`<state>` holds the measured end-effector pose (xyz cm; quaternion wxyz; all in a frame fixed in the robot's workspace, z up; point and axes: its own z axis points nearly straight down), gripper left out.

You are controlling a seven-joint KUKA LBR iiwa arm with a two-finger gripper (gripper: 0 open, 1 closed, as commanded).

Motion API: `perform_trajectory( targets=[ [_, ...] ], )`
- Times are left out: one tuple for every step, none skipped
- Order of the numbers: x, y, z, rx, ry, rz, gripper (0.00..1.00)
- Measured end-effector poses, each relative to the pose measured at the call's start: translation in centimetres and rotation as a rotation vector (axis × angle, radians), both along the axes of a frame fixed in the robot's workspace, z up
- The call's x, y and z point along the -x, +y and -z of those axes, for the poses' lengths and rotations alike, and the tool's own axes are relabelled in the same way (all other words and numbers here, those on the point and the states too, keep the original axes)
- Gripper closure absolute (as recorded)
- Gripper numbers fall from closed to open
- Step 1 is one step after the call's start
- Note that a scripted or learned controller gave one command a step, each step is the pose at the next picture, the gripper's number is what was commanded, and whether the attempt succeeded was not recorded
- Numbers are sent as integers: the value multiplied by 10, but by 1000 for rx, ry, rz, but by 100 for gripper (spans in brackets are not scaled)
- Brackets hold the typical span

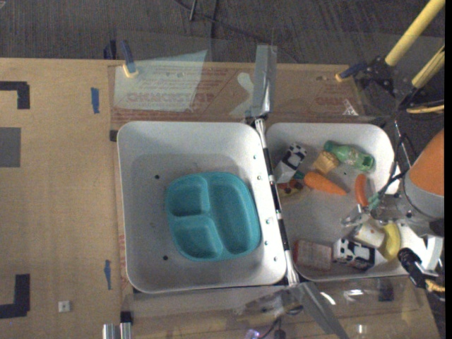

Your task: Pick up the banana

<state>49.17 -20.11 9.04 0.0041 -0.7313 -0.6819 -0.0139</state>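
Observation:
The yellow banana (391,239) lies near the front right corner of the right bin (309,134), beside a white piece (371,234). My gripper (361,220) hangs low over the bin just to the left of the banana and slightly farther back, its metal tip close to the white piece. From this angle I cannot see anything held in it. The grey arm with its orange band (432,169) comes in from the right and covers the bin's right wall.
The right bin also holds a cow toy (294,157), a green bottle (350,156), a cone (325,163), a carrot (326,183), an orange-red piece (361,188), a black-and-white toy (353,253) and a pinkish packet (314,254). A teal divided plate (212,215) lies in the left bin (138,189).

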Motion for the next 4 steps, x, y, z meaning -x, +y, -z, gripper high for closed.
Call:
perform_trajectory(
  targets=[
    [3,-3,0,4,4,-132,0],
    [-1,0,0,-3,0,43,0],
    [0,1,0,0,0,31,0],
    [1,1,0,2,1,7,0]
  ],
)
